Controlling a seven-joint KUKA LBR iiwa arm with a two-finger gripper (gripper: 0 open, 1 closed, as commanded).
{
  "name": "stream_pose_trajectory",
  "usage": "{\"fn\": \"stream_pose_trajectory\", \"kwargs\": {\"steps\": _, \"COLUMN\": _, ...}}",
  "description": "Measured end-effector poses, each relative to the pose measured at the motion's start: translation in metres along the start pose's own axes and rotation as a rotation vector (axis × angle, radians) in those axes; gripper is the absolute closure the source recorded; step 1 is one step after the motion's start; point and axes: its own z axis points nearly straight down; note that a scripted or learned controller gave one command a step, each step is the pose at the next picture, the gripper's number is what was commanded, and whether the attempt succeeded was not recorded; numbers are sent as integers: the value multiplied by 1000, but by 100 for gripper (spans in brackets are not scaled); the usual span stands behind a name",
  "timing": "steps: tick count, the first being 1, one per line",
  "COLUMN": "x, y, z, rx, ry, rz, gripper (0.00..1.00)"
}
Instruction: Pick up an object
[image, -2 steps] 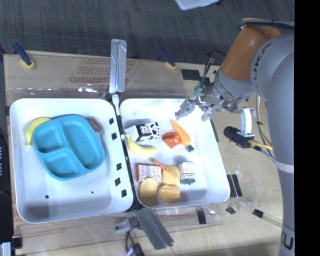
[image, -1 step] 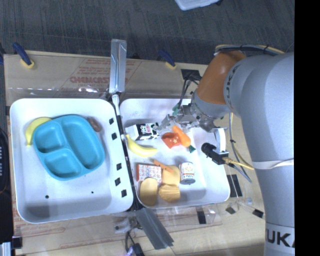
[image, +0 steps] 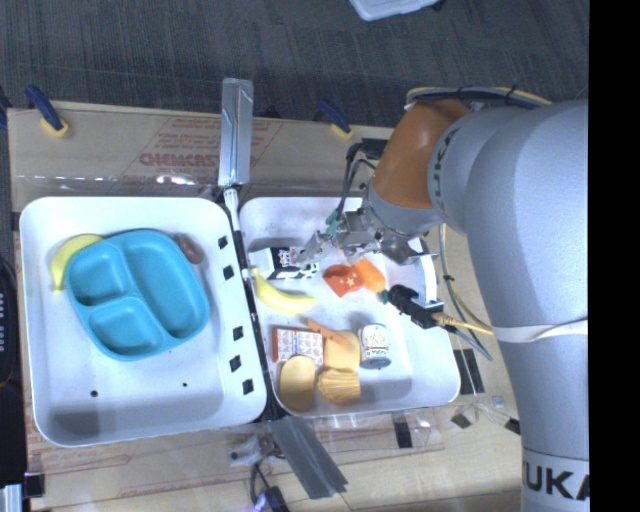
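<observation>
Gripper (image: 325, 243) was low in the upper part of the right bin (image: 432, 392), at the end of the grey arm (image: 520, 200) with its orange band (image: 415, 160). Whether it was open or closed could not be told from this angle, and nothing could be seen gripped in it.

Nearest things to it: a small black-and-white packet (image: 286, 260) just to its left, print too small to read, and a red piece (image: 341, 281) just below it, with an orange piece (image: 371, 272) touching the red one's right side. Lower in the same bin a yellow banana (image: 281, 294) lay near the dividing wall. Below that were a red-and-white carton (image: 297, 345), its lettering illegible, a thin orange stick (image: 324, 328), and a small can (image: 375, 346) with a pale label that could not be read. Two tan wooden pieces (image: 318, 383) sat side by side at the bottom edge.

The left bin (image: 130, 400) held a blue divided tray (image: 138, 292). A yellow item (image: 68, 255) showed partly from under its upper left corner, and a brown item (image: 188, 247) lay at its upper right.

Readable writing: "CHEMCAST" in faded red on the brown board (image: 120, 150) behind the bins, and "KUKA" on the arm's lower body at bottom right.
</observation>
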Motion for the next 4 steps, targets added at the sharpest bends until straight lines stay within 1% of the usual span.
{"fn": "stream_pose_trajectory", "kwargs": {"steps": 1, "x": -34, "y": -39, "z": -46, "rx": 11, "ry": 6, "rz": -194, "gripper": 0}}
{"fn": "stream_pose_trajectory", "kwargs": {"steps": 2, "x": -42, "y": -12, "z": -117, "rx": 5, "ry": 4, "rz": -199, "gripper": 0}}
{"fn": "stream_pose_trajectory", "kwargs": {"steps": 3, "x": -45, "y": 5, "z": -53, "rx": 19, "ry": 7, "rz": 99, "gripper": 0}}
{"fn": "stream_pose_trajectory", "kwargs": {"steps": 4, "x": -60, "y": 4, "z": 29, "rx": 15, "ry": 5, "rz": 126, "gripper": 0}}
